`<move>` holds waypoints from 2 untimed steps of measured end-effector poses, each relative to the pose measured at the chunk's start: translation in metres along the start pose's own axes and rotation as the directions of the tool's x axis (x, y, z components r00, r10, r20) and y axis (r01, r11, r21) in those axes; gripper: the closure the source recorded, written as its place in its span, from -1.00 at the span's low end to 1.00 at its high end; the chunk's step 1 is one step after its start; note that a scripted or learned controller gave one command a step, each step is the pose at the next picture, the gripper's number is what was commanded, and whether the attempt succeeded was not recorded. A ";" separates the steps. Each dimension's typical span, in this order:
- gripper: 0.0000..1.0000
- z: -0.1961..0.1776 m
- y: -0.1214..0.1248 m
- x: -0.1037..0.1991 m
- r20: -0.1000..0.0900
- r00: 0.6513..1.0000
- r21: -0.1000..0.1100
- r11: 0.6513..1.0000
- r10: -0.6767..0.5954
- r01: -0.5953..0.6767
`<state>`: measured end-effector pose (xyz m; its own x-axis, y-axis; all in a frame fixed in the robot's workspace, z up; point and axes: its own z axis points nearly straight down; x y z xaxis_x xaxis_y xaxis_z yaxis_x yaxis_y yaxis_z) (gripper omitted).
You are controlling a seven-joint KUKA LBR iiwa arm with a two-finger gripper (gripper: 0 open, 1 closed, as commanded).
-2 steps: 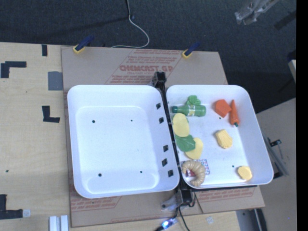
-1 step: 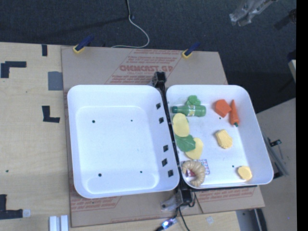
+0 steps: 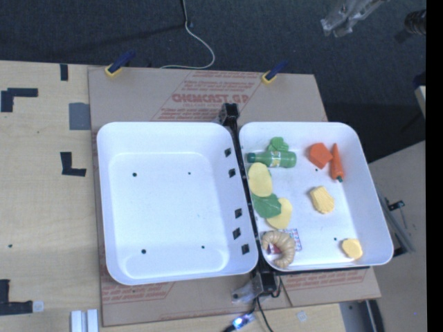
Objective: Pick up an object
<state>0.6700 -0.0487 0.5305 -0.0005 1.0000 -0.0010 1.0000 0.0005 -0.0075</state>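
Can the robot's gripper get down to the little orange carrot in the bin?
Probably yes. The gripper hangs high above the bench, past the right bin. The carrot lies near that bin's far right corner with nothing on top; only an orange block beside it could crowd the fingers.

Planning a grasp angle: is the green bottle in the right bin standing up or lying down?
Lying down. The green bottle rests on its side on the right bin floor, long axis running left-right, beside a yellow piece.
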 end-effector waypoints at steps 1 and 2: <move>1.00 0.000 0.000 0.015 0.000 1.000 0.000 1.000 0.001 -0.001; 1.00 0.000 0.000 0.032 0.000 1.000 0.000 1.000 0.000 0.000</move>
<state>0.6700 -0.0162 0.5304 -0.0005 1.0000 -0.0010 1.0000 0.0005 -0.0076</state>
